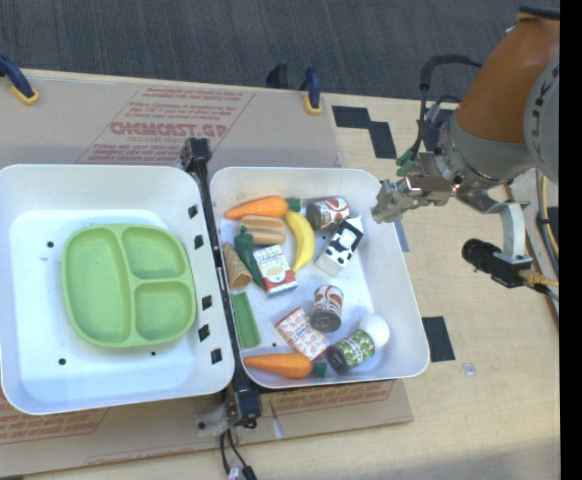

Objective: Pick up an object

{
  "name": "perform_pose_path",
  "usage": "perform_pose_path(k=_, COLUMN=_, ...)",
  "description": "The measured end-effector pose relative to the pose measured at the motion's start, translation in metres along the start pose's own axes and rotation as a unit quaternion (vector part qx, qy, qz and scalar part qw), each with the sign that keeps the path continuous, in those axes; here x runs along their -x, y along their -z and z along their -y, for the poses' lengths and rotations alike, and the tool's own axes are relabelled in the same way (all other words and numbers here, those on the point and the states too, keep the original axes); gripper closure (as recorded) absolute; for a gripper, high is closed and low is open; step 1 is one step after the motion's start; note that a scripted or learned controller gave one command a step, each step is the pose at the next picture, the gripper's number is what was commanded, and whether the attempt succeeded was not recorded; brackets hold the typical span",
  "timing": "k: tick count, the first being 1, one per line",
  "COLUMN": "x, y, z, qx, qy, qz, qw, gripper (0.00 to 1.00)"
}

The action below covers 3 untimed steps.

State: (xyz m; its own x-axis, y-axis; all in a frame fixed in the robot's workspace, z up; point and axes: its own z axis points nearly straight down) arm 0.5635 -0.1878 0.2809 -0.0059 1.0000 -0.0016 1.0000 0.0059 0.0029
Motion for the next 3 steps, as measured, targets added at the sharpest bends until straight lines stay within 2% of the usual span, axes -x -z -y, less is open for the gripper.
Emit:
perform_pose_path(k=1, x=0.022, y=-0.088, z=0.038, qx=-0.003, qy=-0.001, qz=-0.001, qw=1.0000, gripper=1.00)
perform_pose_path(k=2, x=0.023, y=-0.028, z=-0.014, qx=-0.001, qy=0.000, qz=-0.001, qw=1.0000, gripper=1.00)
perform_pose_path(k=3, x=0.023, y=-0.028, z=-0.014, qx=-0.002, qy=0.000, qz=-0.001, qw=1.0000, gripper=0.00)
